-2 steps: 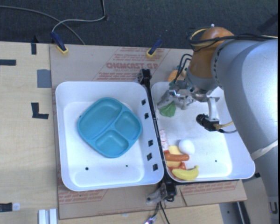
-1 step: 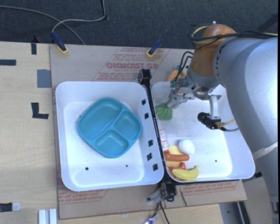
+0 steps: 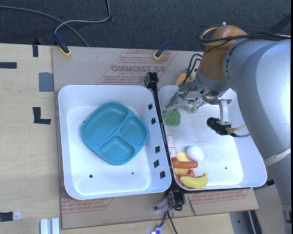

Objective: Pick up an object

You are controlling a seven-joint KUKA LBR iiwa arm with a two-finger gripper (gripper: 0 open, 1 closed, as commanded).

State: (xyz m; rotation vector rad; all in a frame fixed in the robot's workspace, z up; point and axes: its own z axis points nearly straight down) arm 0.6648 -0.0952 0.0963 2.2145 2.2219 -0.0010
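The gripper [image 3: 178,101] hangs low over the far left of the right bin [image 3: 244,172], just beside the green toy [image 3: 172,117]; whether the jaws are spread I cannot tell. Seemingly the approach step: next comes lowering onto the toy and closing

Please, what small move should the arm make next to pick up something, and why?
Probably lower the hand a little toward the green object, which lies just below it by the right bin's left wall. It is the nearest item; the egg, sausage and banana lie farther away at the bin's near end. Whether the hand is open is unclear.
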